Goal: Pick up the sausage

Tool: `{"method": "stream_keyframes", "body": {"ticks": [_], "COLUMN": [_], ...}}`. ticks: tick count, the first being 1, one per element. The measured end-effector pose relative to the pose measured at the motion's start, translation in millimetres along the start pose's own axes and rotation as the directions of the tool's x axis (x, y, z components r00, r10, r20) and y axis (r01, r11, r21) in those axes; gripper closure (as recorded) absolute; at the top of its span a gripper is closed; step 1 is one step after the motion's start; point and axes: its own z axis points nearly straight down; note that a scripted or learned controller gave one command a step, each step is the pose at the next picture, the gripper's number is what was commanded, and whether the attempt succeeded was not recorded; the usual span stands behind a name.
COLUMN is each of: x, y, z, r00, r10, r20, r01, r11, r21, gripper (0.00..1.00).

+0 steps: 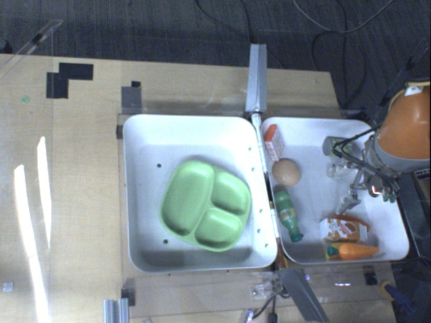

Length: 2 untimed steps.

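Carrot [353, 251] at right bin [316, 254] front; fingers [352, 199] above pouch [345, 229], opening unclear

Pretty bright and even overall, light coming from overhead – the white bins [195, 130] are nearly blown out. Long glare streaks on the left of the worktop [67, 200]. Soft shadow under the green tray [207, 204] along its lower edge. Whole thing's a bit soft and grainy – the dark floor [135, 19] up top looks noisy
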Motion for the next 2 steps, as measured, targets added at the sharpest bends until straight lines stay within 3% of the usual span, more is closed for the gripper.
{"method": "stream_keyframes", "body": {"ticks": [1,2], "x": [-16.4,-43.5], "y": [-8.2,77.6], "z": [-87.7,-9.3], "r00": [0.937,0.815], "r10": [0.348,0.580], "r20": [-0.003,-0.010], "r01": [-0.348,-0.580], "r11": [0.937,0.815], "r21": [0.001,0.003], "gripper": [0.00,0.00]}}
